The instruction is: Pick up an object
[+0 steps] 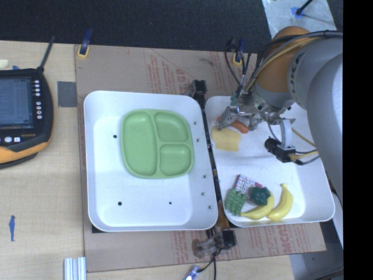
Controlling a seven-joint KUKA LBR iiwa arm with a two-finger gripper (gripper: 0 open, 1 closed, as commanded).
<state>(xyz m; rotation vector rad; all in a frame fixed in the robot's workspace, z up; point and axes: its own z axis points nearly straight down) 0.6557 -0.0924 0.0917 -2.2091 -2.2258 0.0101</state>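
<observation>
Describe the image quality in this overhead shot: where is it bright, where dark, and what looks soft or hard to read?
Camera view: the white bins are brightly, evenly lit, nearly washed out; the background above the bench is dark; the arm looms large and soft at right; the gripper area is cluttered and blurry, so the small objects there read poorly.

Bright, even overhead light; white bins glare slightly; soft focus.

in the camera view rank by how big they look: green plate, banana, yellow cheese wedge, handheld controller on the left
1. green plate
2. handheld controller, cut off by the frame edge
3. banana
4. yellow cheese wedge, close to the banana in area, so unsure
</observation>
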